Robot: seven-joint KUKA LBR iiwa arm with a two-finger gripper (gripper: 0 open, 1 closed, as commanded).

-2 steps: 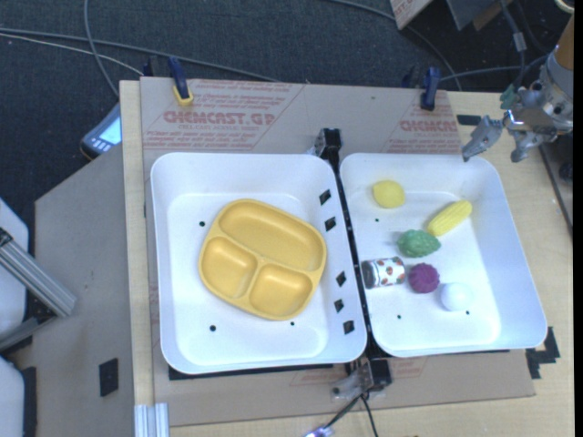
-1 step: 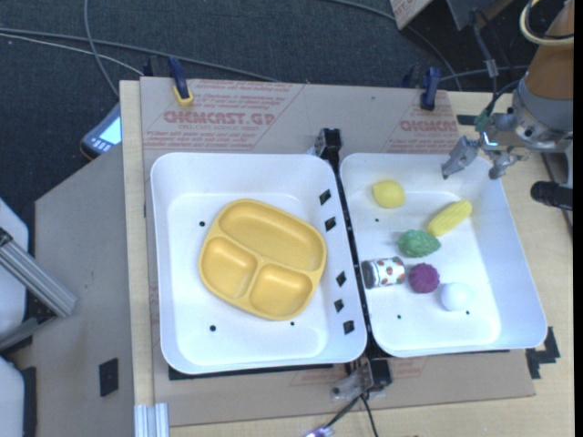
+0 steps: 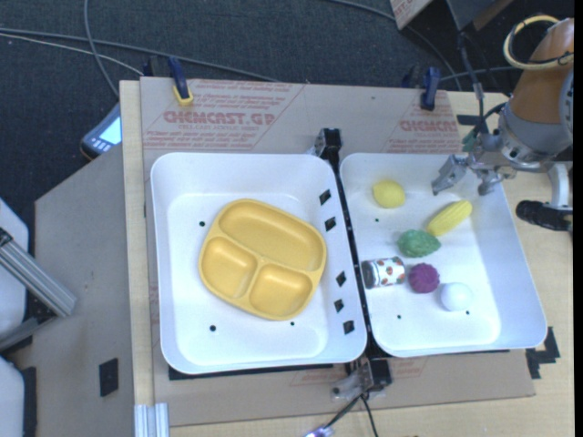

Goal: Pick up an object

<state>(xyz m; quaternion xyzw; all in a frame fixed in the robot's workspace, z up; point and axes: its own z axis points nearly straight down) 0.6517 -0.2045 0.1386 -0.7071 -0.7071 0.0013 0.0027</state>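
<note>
From the one camera above, looking down at a slant, the surface (image 3: pixel 273 98) is a sheet of brown board printed in red with a word that reads roughly "CHEMCAST GP" above smaller lines too fine to make out, the same print repeated near the right bin's far edge; two blue clamps (image 3: pixel 179 80) pin its far edge. On it sit two shallow white bins side by side. The left bin (image 3: pixel 173 244) holds a yellow divided plate (image 3: pixel 262 258) with three compartments, lying flat near the bin's middle. The right bin (image 3: pixel 510 280) carries the small objects: a yellow lemon-like piece (image 3: pixel 389 194) toward the far left, a yellow corn cob (image 3: pixel 450 217) lying at a slant near the middle, a green leafy piece (image 3: pixel 418 242) just beside the cob's lower end, a small can (image 3: pixel 384 272) on its side with a red and white label whose writing is too small to read, a magenta fuzzy ball (image 3: pixel 424 278) touching or just beside the can, and a white ball (image 3: pixel 455 295) near the magenta one. The arm comes in from the right, its orange band at the upper right corner, and the gripper (image 3: pixel 468 177) hangs over the far part of the right bin, above and just beyond the corn cob; its jaws stand apart, spread wide, with nothing between them. Grey cables cross the dark floor beyond the board
</note>
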